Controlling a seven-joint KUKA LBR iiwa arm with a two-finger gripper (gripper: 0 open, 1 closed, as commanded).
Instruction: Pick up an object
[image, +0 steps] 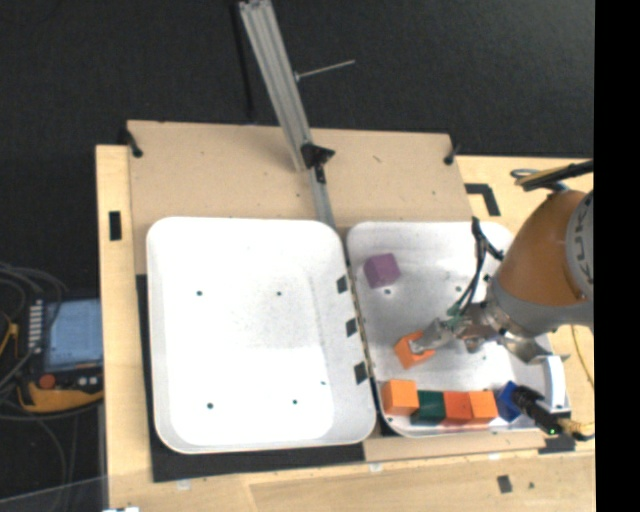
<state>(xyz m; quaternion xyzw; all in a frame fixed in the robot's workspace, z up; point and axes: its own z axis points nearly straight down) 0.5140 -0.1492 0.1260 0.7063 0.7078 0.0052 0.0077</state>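
My gripper (424, 346) reaches into the right bin (420, 245) from the right, below the grey and orange wrist (540, 270). A small orange block (408, 351) sits tilted between its fingertips, and the gripper is shut on it near the bin's middle. A purple cube (381, 269) lies alone toward the bin's back left, well apart from the gripper.
Along the right bin's front wall runs a row of blocks: an orange one (401, 396), a green one (431, 407), two more orange ones (470, 405) and a blue one (510, 400). The left bin (245, 330) adjoins on the left. A metal post (285, 95) rises behind the bins.
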